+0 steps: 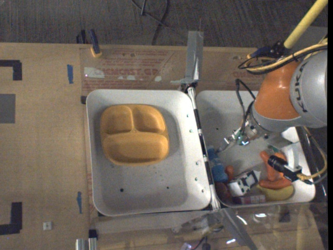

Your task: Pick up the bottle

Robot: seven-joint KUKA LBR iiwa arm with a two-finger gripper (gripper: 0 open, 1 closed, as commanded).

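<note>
So far your claw [240, 137] hangs over the right bin [218, 108], its grip state unreadable, and the bottle [248, 198] lies unpicked among clutter.

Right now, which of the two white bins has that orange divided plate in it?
The left bin. The orange three-compartment plate lies in it, while the right bin, under the arm, holds a clutter of small items along its near edge.

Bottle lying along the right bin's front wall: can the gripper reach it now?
Probably, but tight: the small reddish bottle lies against the white bin's front wall, crowded by a white-and-black box and a yellow banana. The gripper hangs over bare bin floor.
</note>
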